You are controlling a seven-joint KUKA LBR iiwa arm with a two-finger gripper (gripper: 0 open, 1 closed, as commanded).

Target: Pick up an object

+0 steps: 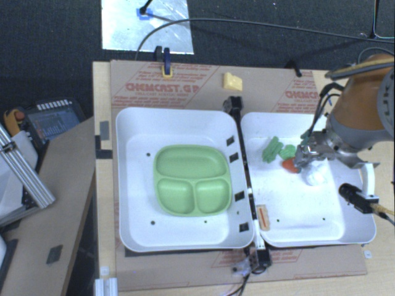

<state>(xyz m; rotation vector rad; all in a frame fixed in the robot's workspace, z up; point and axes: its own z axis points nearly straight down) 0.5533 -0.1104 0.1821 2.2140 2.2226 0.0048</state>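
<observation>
Two shallow white bins sit side by side on a cardboard-covered bench, seen from above at a slant. The left bin (133,184) holds a pale green divided tray (191,179) with three compartments, lying flat near its middle. The right bin (308,227) holds a small cluster of objects in its far half: a green toy piece (272,149), a small red object (288,164) just beside it, and a white object (315,176) to the right of those.

A grey robot arm (364,113) with an orange band reaches in from the right. Its gripper (304,157) is low over the right bin, right at the cluster, between the red object and the white one. Whether it is spread or closed cannot be made out, and nothing can be seen to be held.

A small yellow block (232,81) lies on the cardboard beyond the bins, and an orange strip (263,217) rests near the divider between them.

The step in hand appears to be the approach or grasp attempt at the cluster. The next move probably calls for closing on a single object, most likely the red or white one, without nudging its neighbours, then lifting straight up.
</observation>
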